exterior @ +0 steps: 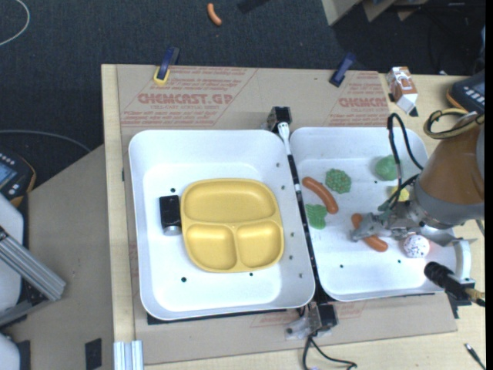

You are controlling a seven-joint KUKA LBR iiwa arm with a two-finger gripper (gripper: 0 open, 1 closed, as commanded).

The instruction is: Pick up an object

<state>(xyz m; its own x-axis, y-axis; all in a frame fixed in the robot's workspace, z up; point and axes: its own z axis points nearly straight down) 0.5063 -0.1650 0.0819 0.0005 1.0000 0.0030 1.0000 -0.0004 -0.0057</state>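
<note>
The right bin (339,284) holds several small toy foods. My gripper (365,228) reaches in from the right and hangs low over the middle of this bin. A small orange piece (357,220) lies right at its tip, and a short orange sausage (376,243) lies just below it. A longer red sausage (320,193) rests to the upper left beside a green broccoli (337,179). A green piece (316,216) sits near the bin's left wall. A white speckled ball (416,246) lies under the wrist. Another green piece (386,166) is at the back.
The left bin (146,206) bears a yellow divided plate (231,223) and a small black block (169,211). The arm's orange band (458,176) and a black cable (400,141) hang over the right bin's right side.
</note>
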